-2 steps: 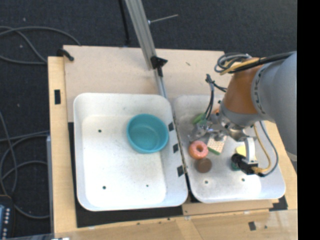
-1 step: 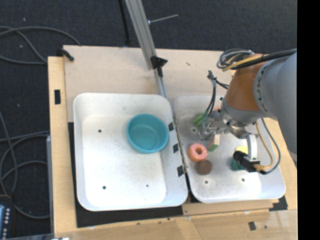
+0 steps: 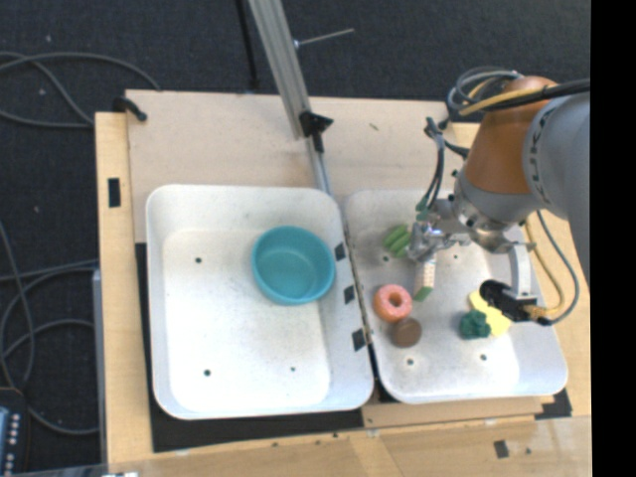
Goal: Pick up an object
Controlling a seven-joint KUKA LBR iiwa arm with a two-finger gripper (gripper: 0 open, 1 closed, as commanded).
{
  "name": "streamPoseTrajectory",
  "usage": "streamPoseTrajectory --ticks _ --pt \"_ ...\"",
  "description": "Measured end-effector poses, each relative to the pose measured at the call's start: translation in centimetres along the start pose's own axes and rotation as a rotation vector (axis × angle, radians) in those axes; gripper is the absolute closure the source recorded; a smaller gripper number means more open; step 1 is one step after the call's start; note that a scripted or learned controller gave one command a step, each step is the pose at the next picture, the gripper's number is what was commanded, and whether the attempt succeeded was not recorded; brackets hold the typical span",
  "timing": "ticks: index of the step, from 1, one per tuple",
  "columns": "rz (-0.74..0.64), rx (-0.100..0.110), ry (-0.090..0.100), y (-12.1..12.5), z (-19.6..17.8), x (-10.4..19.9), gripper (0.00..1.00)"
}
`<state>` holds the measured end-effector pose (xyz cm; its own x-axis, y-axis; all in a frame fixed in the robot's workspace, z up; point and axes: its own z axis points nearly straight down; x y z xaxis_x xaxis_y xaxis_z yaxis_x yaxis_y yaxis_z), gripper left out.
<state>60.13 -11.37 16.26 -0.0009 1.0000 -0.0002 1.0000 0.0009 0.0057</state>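
Tan bench (image 3: 219,137) bears two white bins (image 3: 199,366); dark carpet (image 3: 99,28) around.

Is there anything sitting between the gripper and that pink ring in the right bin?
Nothing visible blocks it. The gripper hangs over the right bin, and the pink ring lies just down-left of it. A small pale green piece lies beside that path, and the brown object sits beyond the ring.

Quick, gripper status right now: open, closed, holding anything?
Two-finger gripper: cannot be told; it is low in the right white bin, beside the light green object.
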Motion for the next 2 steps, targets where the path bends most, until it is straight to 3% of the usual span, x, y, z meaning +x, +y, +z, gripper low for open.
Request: streamPoseTrajectory --ticks 1,2 --pt "-0.002 0.0 0.0 -0.12 -4.41 -0.27 1.0" --pt "-0.002 0.004 -0.001 -0.06 -4.16 -0.33 1.0"
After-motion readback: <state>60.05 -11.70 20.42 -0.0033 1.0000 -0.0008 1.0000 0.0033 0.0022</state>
